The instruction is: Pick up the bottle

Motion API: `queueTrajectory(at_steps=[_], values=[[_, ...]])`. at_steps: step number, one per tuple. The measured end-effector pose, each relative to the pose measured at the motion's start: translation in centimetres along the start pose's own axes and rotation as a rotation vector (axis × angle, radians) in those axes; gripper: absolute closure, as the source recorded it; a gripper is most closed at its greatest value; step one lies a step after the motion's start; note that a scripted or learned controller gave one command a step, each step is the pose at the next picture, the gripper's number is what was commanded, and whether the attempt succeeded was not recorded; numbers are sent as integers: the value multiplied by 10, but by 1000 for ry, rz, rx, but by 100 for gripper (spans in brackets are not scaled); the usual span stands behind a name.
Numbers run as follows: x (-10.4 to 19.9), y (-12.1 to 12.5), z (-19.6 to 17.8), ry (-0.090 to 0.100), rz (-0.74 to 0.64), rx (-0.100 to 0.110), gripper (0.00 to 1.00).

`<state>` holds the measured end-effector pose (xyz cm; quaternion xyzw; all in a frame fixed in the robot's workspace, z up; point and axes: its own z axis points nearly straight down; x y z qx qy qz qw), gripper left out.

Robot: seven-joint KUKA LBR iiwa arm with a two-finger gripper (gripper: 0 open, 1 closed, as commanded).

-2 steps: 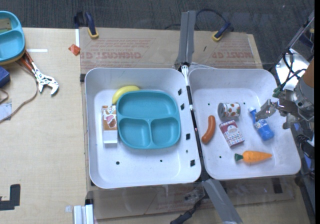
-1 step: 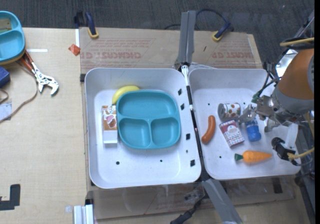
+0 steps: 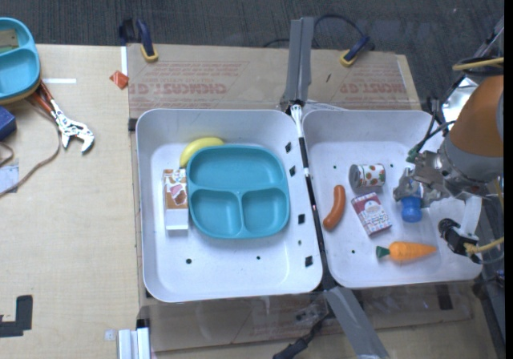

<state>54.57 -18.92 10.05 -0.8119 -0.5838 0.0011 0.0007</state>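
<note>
One two-finger gripper (image 3: 411,189) is hovering just above the small blue plastic bottle (image 3: 411,209); finger state unclear, can't tell.

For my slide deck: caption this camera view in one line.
KUKA gripper poised over a blue bottle in the right bin, beside carrot and can.

Fixed overhead cam, slanted, both bins (image 3: 152,189)

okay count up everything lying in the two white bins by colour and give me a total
Yellow: 1, the banana
Teal: 1, the divided plate
Blue: 1, the bottle
Orange: 2, the sausage and the carrot
Red and white: 3, the carton, the can and the small box
Total: 8
</note>
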Motion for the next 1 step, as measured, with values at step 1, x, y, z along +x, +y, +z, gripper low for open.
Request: queueTrajectory(at_steps=[1], values=[[34,39,-93,-1,-19,-2,100]])
